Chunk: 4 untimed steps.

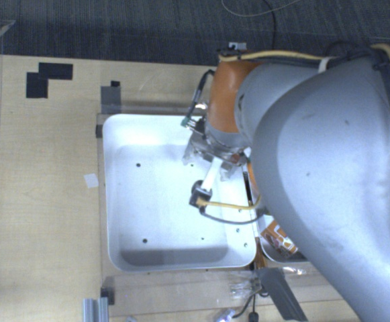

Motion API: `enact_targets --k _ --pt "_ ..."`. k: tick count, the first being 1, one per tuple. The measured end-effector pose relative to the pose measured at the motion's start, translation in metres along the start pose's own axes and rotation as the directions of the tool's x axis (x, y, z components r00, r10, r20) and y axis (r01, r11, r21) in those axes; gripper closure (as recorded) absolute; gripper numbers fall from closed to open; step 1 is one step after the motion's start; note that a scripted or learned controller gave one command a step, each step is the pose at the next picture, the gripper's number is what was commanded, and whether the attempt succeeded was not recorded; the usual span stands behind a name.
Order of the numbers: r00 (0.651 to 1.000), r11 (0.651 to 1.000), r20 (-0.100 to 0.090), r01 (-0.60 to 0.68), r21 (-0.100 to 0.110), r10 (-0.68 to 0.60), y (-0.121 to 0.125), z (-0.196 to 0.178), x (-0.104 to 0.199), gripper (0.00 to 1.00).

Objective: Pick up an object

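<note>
the grey arm (329,166) is reaching in from the right and is covering most of the right side of the view, with its orange band (223,99) sitting just above the wrist. the gripper (210,157) is hanging over the right half of the left bin (114,200), close to that bin's right wall and nearer its far edge than its near one. it is pointing down toward the white floor. the bulk of the wrist is hiding its tip, so whether it is spread wide, drawn narrow or holding anything cannot be told from this angle.

the one object showing is an orange-brown packet (279,240) with paler patches on it, too small to read. it is lying in the right bin (265,252), at that bin's near left corner, just beside the walls where the two bins are meeting, and it is peeping out from under the arm. the arm is hiding most of it, so its full shape cannot be made out. the packet is lying apart from the gripper, on the other side of the dividing walls.

the floor of the left bin is showing a few small dark dots (137,165) and a grey shadow along its near wall. the pale wooden bench (40,213) is carrying black tape marks (47,79) at its far left. a thin cable (274,25) is trailing across the dark carpet (114,12) beyond the bench.
</note>
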<state>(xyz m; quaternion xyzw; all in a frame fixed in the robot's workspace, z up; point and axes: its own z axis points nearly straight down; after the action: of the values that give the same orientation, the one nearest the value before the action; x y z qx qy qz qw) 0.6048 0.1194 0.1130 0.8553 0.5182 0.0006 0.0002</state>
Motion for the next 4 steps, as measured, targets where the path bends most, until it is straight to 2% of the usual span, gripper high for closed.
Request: enact_targets --k 1,2,3,4 --pt "0.999 0.999 -0.001 -0.049 -0.002 0.049 0.033 -0.073 -0.067 0.0" --pt "0.943 0.943 -0.002 -0.333 -0.002 0.333 0.059 -0.072 0.021 0.0" --pt "0.947 0.947 -0.005 -0.322 -0.004 0.322 0.059 -0.084 0.023 1.0" --pt "0.944 0.944 -0.003 -0.331 -0.003 0.331 0.101 -0.224 -0.065 1.0"
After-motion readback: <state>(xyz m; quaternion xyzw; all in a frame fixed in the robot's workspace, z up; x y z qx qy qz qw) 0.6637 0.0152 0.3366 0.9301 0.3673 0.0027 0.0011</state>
